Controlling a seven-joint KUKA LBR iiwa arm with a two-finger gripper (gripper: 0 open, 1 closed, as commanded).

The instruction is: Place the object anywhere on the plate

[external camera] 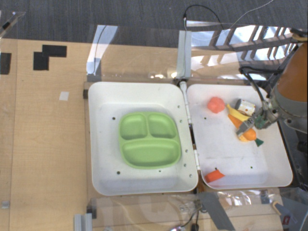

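Note:
A green divided plate [148, 140] lies in the left white bin [103, 129]. The right bin [274, 170] holds a pink-red ball [216, 105], a yellow banana-like piece [234, 111], an orange carrot-like piece [247, 136] with a green tip, a small white and black item [245, 106], and a red-orange piece [214, 175] near the front edge. My gripper [248, 126] is low over the right bin's right side. It sits directly over the carrot-like piece and partly hides it, touching or nearly touching it.
The grey arm with its orange band [294, 81] enters from the right over the right bin. A raised divider [189, 129] separates the two bins. Black cables [255, 76] hang near the wrist.

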